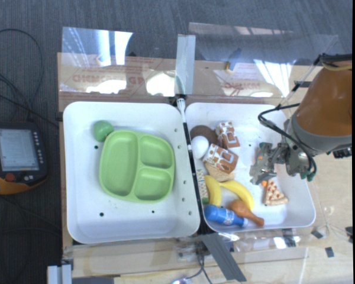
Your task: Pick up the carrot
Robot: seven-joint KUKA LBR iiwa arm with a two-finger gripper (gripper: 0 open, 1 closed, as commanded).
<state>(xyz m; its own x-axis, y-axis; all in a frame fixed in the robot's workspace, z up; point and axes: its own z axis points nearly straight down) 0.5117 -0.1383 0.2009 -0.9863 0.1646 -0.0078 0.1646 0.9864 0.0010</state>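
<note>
The carrot [260, 156] is a small orange piece lying in the right bin [302, 215], right of the middle. Only its orange ends show, one above and one below the gripper [262, 170], which covers its middle. The grey gripper hangs low over the bin floor at the end of the arm, which has an orange band [325, 99] and reaches in from the right. Whether the carrot is held cannot be made out.
A pizza slice [274, 194] lies just below the gripper. To its left are two gingerbread houses [220, 158], a white egg [199, 147], a banana [231, 189], a blue bottle [223, 216] and a brown drumstick [247, 210]. The left bin holds a green divided plate [137, 165] and a green ball [103, 129].
</note>
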